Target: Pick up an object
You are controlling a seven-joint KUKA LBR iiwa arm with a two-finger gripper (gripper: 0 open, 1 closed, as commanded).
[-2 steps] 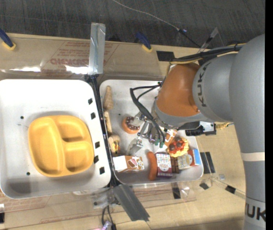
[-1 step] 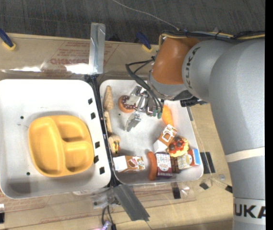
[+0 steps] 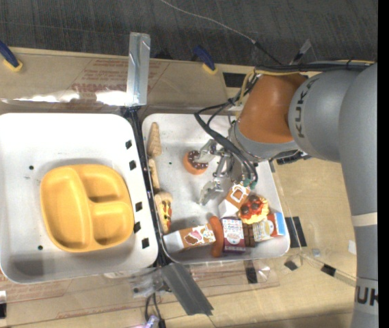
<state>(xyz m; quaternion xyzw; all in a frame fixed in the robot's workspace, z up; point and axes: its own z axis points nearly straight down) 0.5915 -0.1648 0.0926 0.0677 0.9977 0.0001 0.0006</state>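
Gripper (image 3: 211,186) of mine hangs over the right white bin (image 3: 180,125), metal fingers spread apart and holding nothing.

Nearest the camera, along the bin's front wall, lie a tan packet with a brown-and-white picture (image 3: 195,236), an orange-red sausage-shaped toy (image 3: 215,241), a red-and-white printed packet (image 3: 232,233) and a small carton with a blue edge (image 3: 271,225), packed close together. Just behind them sit a red berry-topped toy cake (image 3: 252,209) and a small brown-and-white square piece (image 3: 236,196), right beside my fingertips. A hot-dog-shaped toy (image 3: 163,210) rests against the left wall, with a long tan bread stick (image 3: 154,142) farther back. A round brown doughnut with pink topping (image 3: 195,161) lies behind my fingers, near but apart. My orange band (image 3: 266,108) sits above the bin's far right. A yellow divided plastic tray (image 3: 85,207) lies in the left white bin (image 3: 16,135).
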